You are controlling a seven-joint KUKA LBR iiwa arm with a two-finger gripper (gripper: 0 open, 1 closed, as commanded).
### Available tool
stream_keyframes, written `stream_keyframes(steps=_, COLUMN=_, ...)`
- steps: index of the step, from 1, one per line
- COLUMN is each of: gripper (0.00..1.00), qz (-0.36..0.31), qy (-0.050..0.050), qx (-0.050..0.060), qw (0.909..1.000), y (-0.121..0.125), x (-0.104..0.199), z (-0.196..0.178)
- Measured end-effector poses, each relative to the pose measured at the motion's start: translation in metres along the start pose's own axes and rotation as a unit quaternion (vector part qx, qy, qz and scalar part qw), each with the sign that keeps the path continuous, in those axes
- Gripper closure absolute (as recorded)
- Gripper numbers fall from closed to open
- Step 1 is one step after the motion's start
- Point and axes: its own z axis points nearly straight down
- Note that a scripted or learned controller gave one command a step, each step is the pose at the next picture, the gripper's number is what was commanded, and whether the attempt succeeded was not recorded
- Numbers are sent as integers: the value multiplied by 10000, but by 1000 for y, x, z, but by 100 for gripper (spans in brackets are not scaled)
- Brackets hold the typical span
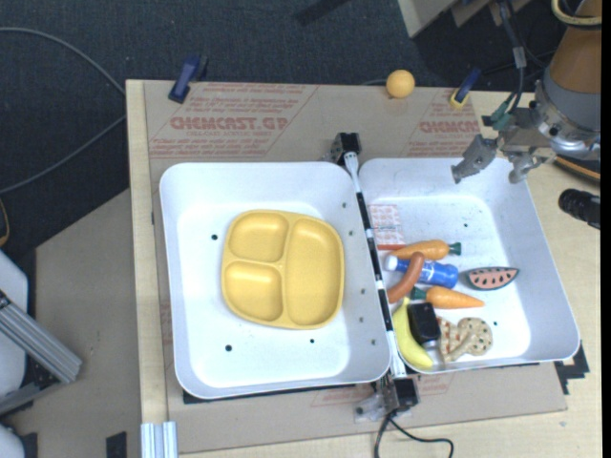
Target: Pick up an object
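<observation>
My gripper hangs over the far edge of the right bin, open, with nothing between its fingers. Well below it, in the near half of that bin, lies a cluster of toy food: a carrot, a blue and white bottle, a sausage, a second carrot, a watermelon slice, a banana with a small black object on it, and a pretzel-like cookie. The gripper is apart from all of them.
The left bin holds a yellow divided plate. An orange ball sits on the board behind the bins, with blue clamps at the back corners. A paper label lies near the right bin's left wall.
</observation>
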Motion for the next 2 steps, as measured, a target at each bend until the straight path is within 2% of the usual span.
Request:
stream_keyframes(steps=1, gripper=0, qz=4, qy=0, qx=2, qw=10000, y=-26, x=22, z=138)
stream_keyframes(steps=2, gripper=0, qz=-3, qy=-14, qx=-113, qw=9999, y=-39, x=32, z=168)
